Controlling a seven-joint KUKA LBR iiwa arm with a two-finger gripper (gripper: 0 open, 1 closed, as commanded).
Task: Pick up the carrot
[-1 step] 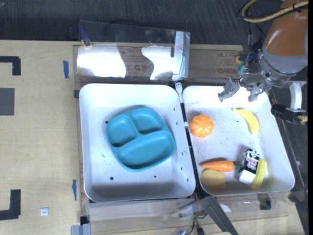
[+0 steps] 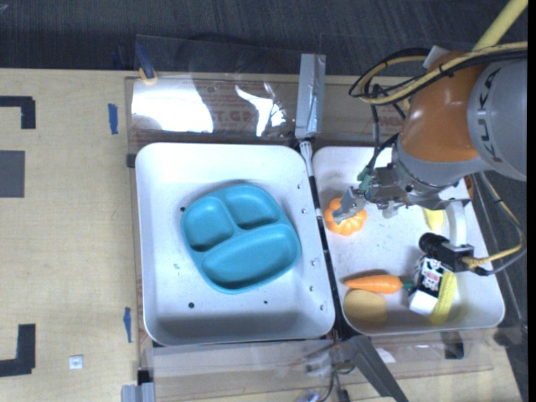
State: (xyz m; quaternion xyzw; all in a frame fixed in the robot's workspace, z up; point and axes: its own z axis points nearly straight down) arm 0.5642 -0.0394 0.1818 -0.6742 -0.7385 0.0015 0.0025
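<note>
The carrot (image 2: pixel 374 284) lies flat near the front edge of the right bin (image 2: pixel 381 233), its green end pointing right, just behind a tan round fruit (image 2: pixel 366 306). The arm (image 2: pixel 452 124) reaches in from the right, and its jaws (image 2: pixel 353 201) hang over the back left part of this bin, right above a small orange pumpkin (image 2: pixel 346 220); I cannot tell if they are wide or narrow. A banana (image 2: pixel 445 298) lies at the front right corner. The left bin (image 2: pixel 159 224) holds a blue divided plate (image 2: pixel 240 235).
</note>
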